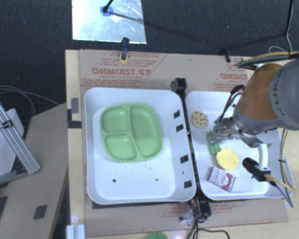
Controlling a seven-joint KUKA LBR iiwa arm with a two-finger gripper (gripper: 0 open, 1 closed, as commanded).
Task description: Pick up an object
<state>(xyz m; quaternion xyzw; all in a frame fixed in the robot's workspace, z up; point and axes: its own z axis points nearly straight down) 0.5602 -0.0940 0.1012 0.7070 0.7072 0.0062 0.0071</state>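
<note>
A green object (213, 147) lies in the right bin (271, 190), directly under the gripper (218, 133), partly hidden by it; whether the jaws are spread or closed on it cannot be told. Just below it sits a round yellow piece (227, 159), and lower still a dark red packet (222, 178). A cookie (199, 118) lies up and to the left. The left bin (97, 183) holds a green divided tray (131, 132).

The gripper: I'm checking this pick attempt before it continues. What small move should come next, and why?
Probably a short straight descent: the gripper hangs in the right bin right over the green object, with the yellow disc close beside it.
</note>
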